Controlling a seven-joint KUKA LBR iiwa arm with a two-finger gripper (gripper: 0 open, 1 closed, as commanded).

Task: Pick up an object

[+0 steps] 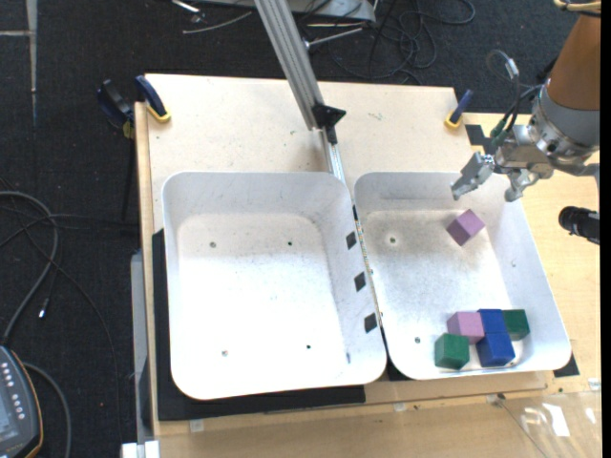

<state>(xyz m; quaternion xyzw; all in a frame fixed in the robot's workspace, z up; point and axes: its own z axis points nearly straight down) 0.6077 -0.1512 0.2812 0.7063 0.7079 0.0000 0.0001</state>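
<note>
Two white bins sat side by side on the wooden bench (248, 127), and the gripper (492, 181) hung over the back edge of the right bin (406, 194) with its two fingers spread apart and nothing between them. A single purple cube (467, 226) lay just below and a little to the left of the fingertips, resting on the bin floor, tilted slightly and well apart from the other blocks. That cube looked like the nearest candidate for a pick. The main risk, as I judged it, was alignment: the cube sat turned at an angle to the fingers, so a straight descent could have landed one fingertip on its top face or nudged a corner and sent it skidding across the smooth floor. It also lay near the sloping right wall, so the fingers might have scraped the wall on the way down. A close that began too high would have caught only the upper edge and let the cube slip out. In the front right corner of the same bin a tight cluster was packed together: a pink block (466, 324), a blue block (494, 337), a green block (452, 351) and a darker green block (516, 323), touching one another, which would have left little room for fingers to slide between them. The left bin (181, 284) held no blocks, showing just a bare, speckled floor.
</note>
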